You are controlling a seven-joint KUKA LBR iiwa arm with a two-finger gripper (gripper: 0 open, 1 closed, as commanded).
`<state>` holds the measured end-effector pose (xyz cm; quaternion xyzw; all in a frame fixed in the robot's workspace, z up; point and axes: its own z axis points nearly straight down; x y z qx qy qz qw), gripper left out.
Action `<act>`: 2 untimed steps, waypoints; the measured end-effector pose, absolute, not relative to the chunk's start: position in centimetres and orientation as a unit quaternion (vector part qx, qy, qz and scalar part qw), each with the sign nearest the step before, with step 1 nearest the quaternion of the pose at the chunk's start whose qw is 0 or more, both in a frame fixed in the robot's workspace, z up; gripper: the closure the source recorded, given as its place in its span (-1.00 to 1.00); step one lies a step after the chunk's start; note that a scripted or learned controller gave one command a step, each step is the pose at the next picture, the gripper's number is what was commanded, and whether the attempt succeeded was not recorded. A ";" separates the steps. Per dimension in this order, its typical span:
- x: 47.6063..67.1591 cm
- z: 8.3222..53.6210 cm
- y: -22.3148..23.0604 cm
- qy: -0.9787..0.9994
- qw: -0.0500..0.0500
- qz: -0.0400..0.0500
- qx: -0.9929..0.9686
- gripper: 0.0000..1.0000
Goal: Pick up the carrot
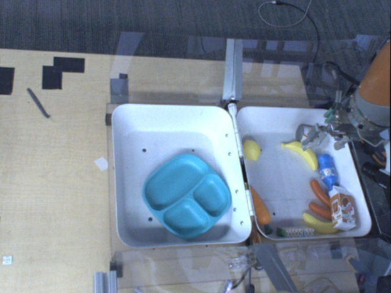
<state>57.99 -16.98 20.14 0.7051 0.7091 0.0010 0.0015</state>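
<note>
the jaws stand apart with nothing between them; the gripper [316, 133] hovers over the far right part of the right bin [278, 118], just above the upper banana [303, 153]. the carrot [260, 207] lies against that bin's left wall, toward its near-left corner. a lemon [251, 149] sits by the same wall, farther back. the left bin [131, 163] holds a blue divided plate [186, 194].
</note>
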 end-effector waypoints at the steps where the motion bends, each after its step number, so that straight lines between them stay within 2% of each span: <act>1: 50.7 12.0 -9.2 0.697 0.000 0.001 0.717 -1.00; 2: 49.0 25.3 -15.4 0.657 0.003 0.002 0.754 -1.00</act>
